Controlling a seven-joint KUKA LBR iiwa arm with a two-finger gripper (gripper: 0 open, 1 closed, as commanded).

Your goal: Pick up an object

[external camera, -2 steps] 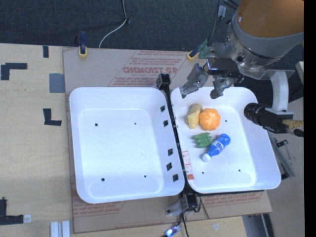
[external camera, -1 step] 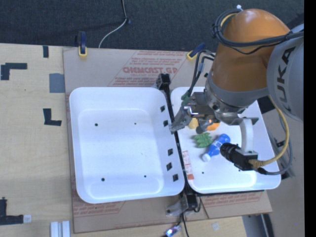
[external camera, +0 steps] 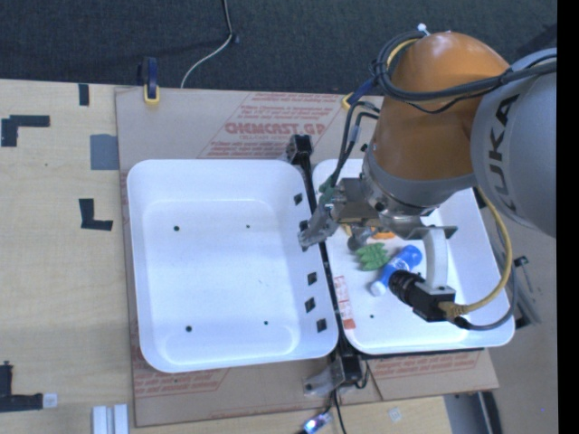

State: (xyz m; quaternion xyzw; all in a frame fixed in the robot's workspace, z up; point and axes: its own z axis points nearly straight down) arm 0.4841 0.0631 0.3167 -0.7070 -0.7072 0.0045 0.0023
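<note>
Your bench is a tan wooden top under a brown cardboard sheet, dark carpet behind | two shallow white plastic bins: left bin, right bin holds a green leafy toy touching a blue-and-white bottle | grey-orange arm's gripper above them, claw state: cannot tell | cardboard reads "CHEMCAST".
</note>
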